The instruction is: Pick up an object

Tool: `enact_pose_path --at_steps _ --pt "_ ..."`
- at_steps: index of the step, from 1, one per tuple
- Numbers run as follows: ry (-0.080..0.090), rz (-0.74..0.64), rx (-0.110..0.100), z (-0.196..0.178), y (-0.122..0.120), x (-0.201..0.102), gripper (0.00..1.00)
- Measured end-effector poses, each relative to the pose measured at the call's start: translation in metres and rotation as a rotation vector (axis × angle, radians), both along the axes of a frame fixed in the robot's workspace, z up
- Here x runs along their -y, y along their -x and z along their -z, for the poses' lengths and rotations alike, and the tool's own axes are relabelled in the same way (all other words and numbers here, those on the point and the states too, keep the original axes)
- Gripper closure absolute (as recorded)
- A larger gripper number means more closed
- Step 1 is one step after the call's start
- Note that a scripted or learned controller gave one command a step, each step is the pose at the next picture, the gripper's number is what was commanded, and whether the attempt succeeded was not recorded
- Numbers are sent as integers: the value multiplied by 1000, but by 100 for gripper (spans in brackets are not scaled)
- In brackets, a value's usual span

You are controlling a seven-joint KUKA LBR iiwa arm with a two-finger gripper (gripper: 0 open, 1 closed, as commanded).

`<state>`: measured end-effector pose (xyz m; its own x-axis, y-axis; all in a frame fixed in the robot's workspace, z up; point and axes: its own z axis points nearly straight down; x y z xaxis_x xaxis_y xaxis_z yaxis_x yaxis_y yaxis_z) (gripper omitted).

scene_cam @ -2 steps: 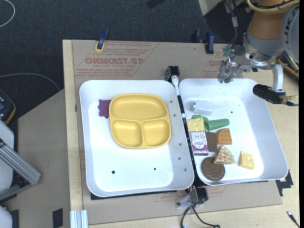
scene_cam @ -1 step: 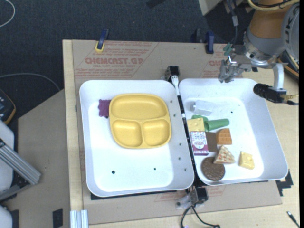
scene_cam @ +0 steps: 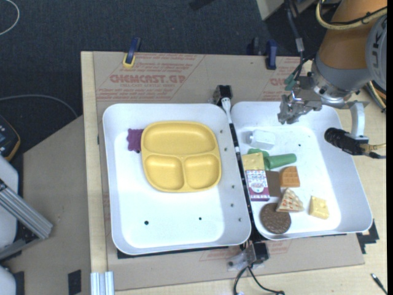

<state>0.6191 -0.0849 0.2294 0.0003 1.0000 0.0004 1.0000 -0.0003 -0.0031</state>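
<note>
the gripper (scene_cam: 290, 117) hangs over the far end of the right bin (scene_cam: 344, 183), up near its back rim, with nothing between its fingers; whether they stand apart or together cannot be told from this slant. nearest to it lies a pale, clear-looking packet (scene_cam: 263, 139), just toward the divider. beyond that the pickable things crowd the bin's left side: a green cylinder (scene_cam: 281, 160), a yellow cheese block (scene_cam: 252, 161) touching its end, a red-and-white snack packet (scene_cam: 257, 184) along the divider, a small brown cracker-like square (scene_cam: 290, 177), a sandwich wedge (scene_cam: 291, 201), a brown round cookie (scene_cam: 275, 218) and a separate cheese wedge (scene_cam: 319, 207) nearer the front.

no grasp has begun, so the step in hand looks like choosing a target and descending. the cheese wedge sits apart from its neighbours and would likely give the cleanest closure; the green cylinder and cheese block touch, so fingers coming down there risk nudging both. the wrist should align so the fingers straddle the short axis, and come down vertically.

the left bin (scene_cam: 123, 195) holds a yellow divided plate (scene_cam: 181, 155) with a purple item (scene_cam: 134, 139) at its edge.
</note>
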Motion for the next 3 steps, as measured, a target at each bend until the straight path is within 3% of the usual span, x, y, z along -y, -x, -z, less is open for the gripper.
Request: enact_pose_path --at_steps 1,3 --pt "0 1 0 13 29 -3 100" --pt "0 -1 2 -3 34 -5 100"
